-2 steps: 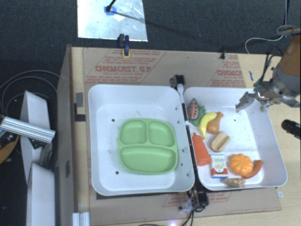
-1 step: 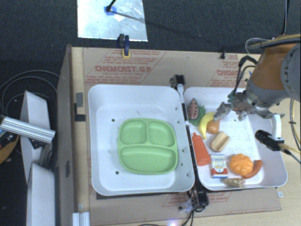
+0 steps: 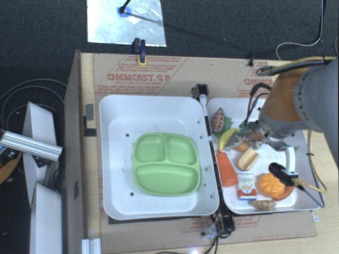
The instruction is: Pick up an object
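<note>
The left bin (image 3: 114, 142) holds a green divided plate (image 3: 167, 164) at its middle. The right bin (image 3: 310, 208) holds a watermelon slice (image 3: 217, 120), a yellow piece (image 3: 228, 137), an orange block (image 3: 228, 169), a tan cylinder (image 3: 248, 159), a small carton (image 3: 245, 186) and an orange pumpkin (image 3: 271, 185). The gripper (image 3: 248, 139) hangs low above the cylinder; its state cannot be told.

You are in a robot lab: a big robot arm (image 3: 304, 97) reaches over two white bins (image 3: 114, 157) on a cardboard-covered bench (image 3: 159, 70), with loose cables (image 3: 21, 97) lying around.
</note>
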Robot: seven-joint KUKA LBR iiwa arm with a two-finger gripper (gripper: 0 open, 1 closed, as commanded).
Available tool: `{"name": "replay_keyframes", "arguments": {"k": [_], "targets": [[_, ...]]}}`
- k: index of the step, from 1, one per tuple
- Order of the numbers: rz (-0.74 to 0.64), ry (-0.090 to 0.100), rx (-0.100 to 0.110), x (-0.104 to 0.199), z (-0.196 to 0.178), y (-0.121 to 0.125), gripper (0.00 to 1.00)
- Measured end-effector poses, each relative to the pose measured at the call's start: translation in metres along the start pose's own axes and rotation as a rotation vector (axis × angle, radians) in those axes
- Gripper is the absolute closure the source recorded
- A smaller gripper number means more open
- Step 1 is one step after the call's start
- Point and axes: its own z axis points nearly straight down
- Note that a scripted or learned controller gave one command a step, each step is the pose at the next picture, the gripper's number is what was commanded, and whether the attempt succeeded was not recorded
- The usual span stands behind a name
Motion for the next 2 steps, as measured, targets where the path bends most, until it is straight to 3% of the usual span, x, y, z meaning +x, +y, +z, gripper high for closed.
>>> {"name": "replay_keyframes", "arguments": {"k": [1, 2], "targets": [[0.004, 0.0, 0.001, 0.007, -0.002, -0.018, 0.0], [-0.002, -0.002, -0.008, 0.007, -0.003, 0.058, 0.0]]}}
